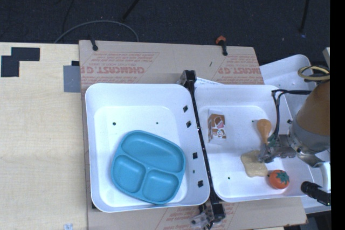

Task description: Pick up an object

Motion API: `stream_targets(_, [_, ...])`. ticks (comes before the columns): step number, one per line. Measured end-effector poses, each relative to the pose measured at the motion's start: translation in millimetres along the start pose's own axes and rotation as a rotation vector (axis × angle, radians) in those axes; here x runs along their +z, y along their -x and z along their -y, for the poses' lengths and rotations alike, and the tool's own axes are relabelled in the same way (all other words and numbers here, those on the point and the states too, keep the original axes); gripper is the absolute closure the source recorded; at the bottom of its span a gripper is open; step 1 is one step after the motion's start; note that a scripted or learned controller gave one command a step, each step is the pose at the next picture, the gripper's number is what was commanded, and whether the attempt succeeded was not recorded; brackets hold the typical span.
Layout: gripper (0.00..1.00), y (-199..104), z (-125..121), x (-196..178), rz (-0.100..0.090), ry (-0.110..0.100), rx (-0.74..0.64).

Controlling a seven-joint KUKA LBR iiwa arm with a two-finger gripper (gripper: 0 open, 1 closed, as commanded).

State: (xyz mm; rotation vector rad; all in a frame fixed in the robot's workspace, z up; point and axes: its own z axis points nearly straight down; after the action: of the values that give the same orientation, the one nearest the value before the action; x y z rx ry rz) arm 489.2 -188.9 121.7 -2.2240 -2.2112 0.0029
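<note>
Gripper (pixel 268 154) sits low in the right bin (pixel 237 97), at the end of the grey arm with its orange band (pixel 319 107) that comes in from the right edge. Its tip is right over a pale cream object (pixel 253 165) lying on the bin floor, and appears to touch that object's upper edge. Whether the jaws are apart or together cannot be told, because the wrist covers them from above. Just above the tip lies a tan wooden spoon-like piece (pixel 263 127), and just to the lower right a small orange-red ball with a green top (pixel 278 179) rests near the bin's front wall. Farther left in the same bin is a small printed packet (pixel 217 126), well apart from the tip. In the left bin (pixel 135 94) lies 1 blue tray with 3 compartments (pixel 148 166)
</note>
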Motion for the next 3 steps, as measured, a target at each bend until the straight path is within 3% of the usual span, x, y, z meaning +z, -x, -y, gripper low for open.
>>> stream_targets(3, [1.00,-7,-6,-173,0.004,0.008,-0.008])
